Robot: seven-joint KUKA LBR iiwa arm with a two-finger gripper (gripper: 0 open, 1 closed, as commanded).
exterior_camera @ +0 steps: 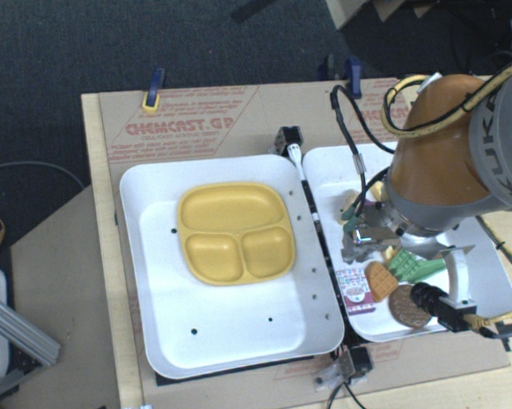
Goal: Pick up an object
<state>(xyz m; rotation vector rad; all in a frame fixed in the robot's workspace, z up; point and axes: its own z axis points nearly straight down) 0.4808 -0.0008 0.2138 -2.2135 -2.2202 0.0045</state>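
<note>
Two white bins (154, 251) are set side by side on a bench. Small mixed objects (394, 276), green, tan and brown, are seen just beside the gripper (358, 240). Its finger state cannot be told.

A plain yellow three-compartment plastic tray (237, 231) lies in the glossy white left bin (156, 278). Right of that tray, the white right bin (324, 172) holds a green flat piece (413, 266), a tan waffle-patterned biscuit (381, 279) and a brown round disc (408, 308).

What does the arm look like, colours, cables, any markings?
The arm is a bulky rounded body, orange across the top and grey below, with part of the white KUKA lettering on its grey right side. Black and yellow cables loop around it, and the metal gripper is silvery grey.
</note>
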